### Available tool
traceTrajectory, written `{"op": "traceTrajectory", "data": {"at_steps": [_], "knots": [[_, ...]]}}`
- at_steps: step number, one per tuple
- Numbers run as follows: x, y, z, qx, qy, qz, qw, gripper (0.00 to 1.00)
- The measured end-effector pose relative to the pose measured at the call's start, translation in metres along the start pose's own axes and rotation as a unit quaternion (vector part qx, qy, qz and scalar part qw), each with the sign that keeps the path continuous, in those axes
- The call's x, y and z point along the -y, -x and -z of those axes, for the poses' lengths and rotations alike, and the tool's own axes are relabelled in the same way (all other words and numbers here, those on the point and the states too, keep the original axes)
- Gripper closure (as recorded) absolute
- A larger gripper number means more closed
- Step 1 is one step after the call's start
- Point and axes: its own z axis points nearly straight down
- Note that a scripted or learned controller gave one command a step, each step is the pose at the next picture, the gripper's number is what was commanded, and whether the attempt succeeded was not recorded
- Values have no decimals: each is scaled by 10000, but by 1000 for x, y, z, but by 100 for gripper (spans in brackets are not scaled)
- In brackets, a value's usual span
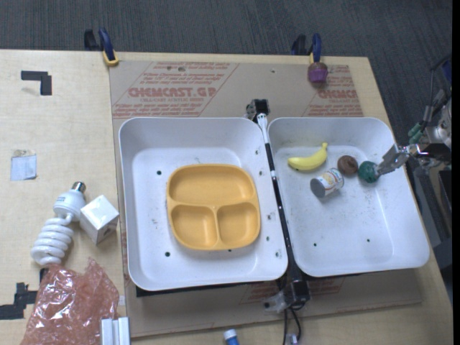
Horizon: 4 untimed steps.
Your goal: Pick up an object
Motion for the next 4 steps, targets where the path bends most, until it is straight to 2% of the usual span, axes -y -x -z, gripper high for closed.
{"op": "traceTrajectory", "data": {"at_steps": [1,2,3,4], "knots": [[-35,-29,-166,-3,-2,-6,10000,0],[12,-88,-176,-4,-4,-11,10000,0],[11,-87,-166,0,9,-21,10000,100],[11,-87,-166,-1,8,-19,10000,0]]}}
